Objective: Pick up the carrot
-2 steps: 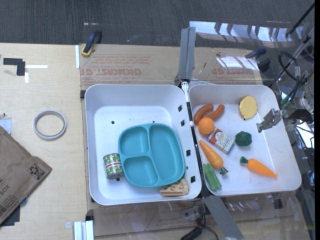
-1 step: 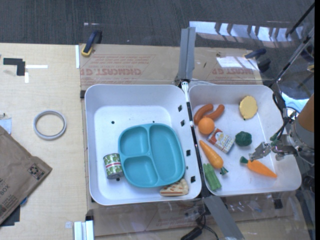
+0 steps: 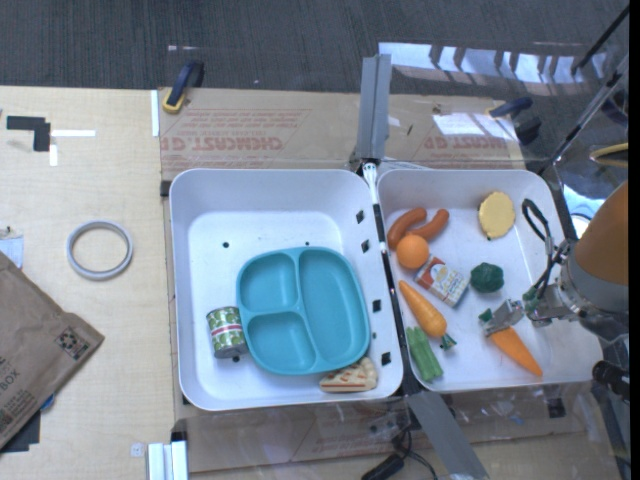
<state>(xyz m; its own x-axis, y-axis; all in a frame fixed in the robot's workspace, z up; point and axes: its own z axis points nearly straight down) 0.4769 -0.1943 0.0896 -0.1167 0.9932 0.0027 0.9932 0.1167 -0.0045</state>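
Camera view. Two white bins sat side by side on the bench; the divider between them serves as the landmark here. Left of the divider, the left bin held a teal sectioned plate, with a small can at the plate's far side from the divider and a waffle piece by the plate's near edge. Right of the divider, the right bin held two sausages and an orange just beside the divider, a carrot with a green top lying aslant below them, a small juice carton, a green vegetable, a broccoli floret, and a yellow potato farther off. A second carrot lay well away from the divider, toward the bin's near right side. The gripper hung just above this second carrot's thick end; whether its fingers were open or closed cannot be told, and no object showed between them.
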